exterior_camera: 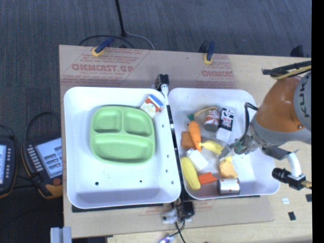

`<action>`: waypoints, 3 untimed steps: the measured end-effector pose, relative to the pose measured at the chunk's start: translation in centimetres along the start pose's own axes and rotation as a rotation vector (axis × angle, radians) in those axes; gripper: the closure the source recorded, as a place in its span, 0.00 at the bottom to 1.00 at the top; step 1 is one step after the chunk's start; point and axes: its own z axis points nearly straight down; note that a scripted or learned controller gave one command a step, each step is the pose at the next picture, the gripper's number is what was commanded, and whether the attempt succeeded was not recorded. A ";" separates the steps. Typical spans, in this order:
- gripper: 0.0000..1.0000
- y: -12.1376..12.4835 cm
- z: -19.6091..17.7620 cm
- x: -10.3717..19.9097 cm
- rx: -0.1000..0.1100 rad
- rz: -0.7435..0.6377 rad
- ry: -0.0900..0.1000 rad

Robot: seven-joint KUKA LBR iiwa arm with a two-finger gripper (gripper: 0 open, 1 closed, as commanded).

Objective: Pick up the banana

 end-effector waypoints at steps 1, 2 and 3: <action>1.00 6.5 1.4 -0.5 -0.006 -0.333 -0.008; 1.00 13.9 1.7 1.0 0.050 -0.357 0.022; 0.00 15.2 1.6 1.2 -0.006 -0.363 -0.011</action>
